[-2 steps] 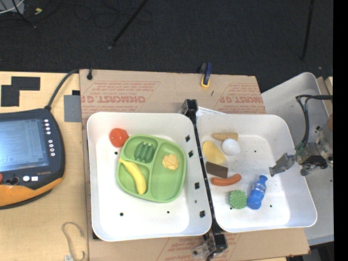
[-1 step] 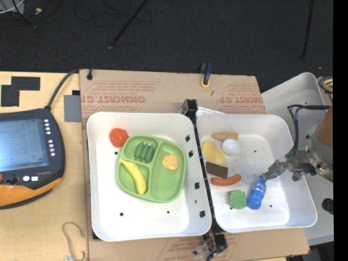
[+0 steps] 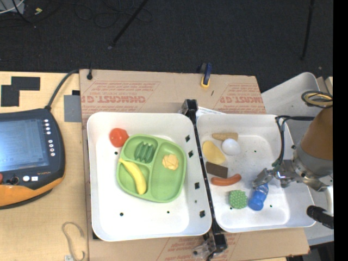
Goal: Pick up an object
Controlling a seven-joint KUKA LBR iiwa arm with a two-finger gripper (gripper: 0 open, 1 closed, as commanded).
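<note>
Gripper (image 3: 265, 177) hangs at the lower right of the frame, over the right bin (image 3: 272, 220), just above a blue object (image 3: 258, 198); whether it is open or closed, I cannot tell. Likely the approach step: next, descend squarely onto that object.

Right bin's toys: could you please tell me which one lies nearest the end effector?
The blue toy, right below the end effector; the green ball and sausage lie farther left.
</note>
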